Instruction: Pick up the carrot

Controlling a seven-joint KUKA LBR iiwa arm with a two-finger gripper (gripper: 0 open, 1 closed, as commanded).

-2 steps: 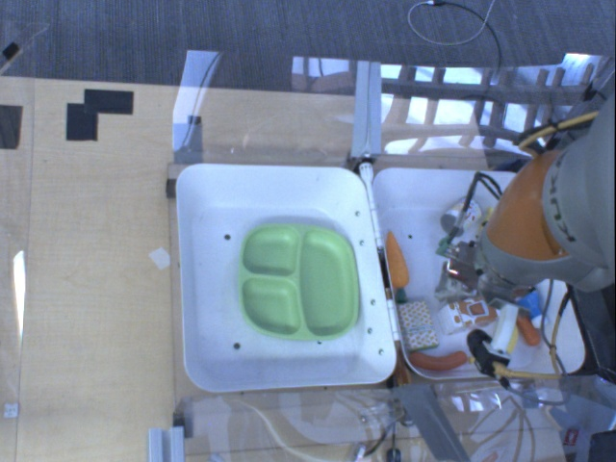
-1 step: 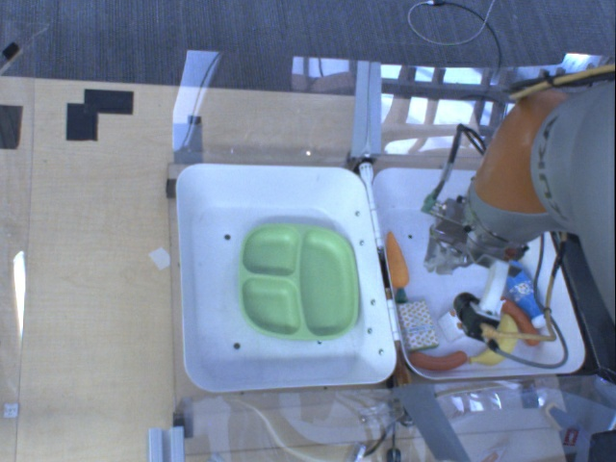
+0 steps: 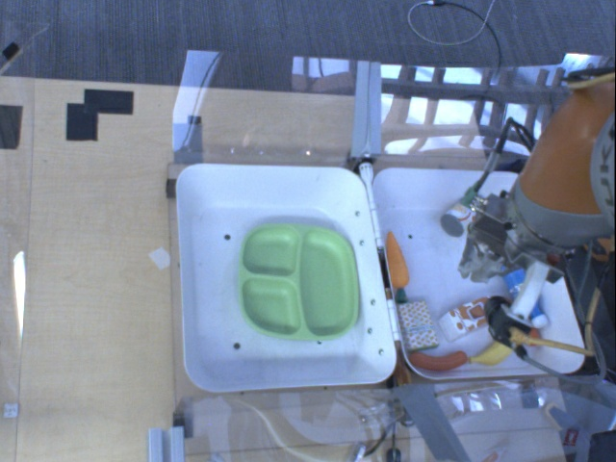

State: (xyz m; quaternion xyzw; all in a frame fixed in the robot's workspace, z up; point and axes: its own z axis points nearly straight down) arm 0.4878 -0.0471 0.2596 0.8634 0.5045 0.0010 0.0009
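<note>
Camera view, from above at a slant: two shallow white bins sit side by side on the bench (image 3: 96, 258). The left bin (image 3: 207, 219) carries a green divided plate (image 3: 300, 280) near its middle. The right bin (image 3: 423, 210) carries the carrot (image 3: 397, 261), which lies against the bin's left wall, lengthwise along it, pointed end toward the far side. Just near of the carrot lies a small speckled sponge (image 3: 417, 323). Along the near wall rest a red sausage (image 3: 440, 360) and, beside it, a yellow banana (image 3: 494, 353). A small orange and white carton (image 3: 463, 319) lies between the sponge and the arm. The grey arm with its orange band (image 3: 573, 157) reaches in from the right. The claw (image 3: 481, 258) hangs over the middle of the right bin, well apart from the carrot; whether it is released or clenched cannot be told. Nothing is visible between its tips.
</note>
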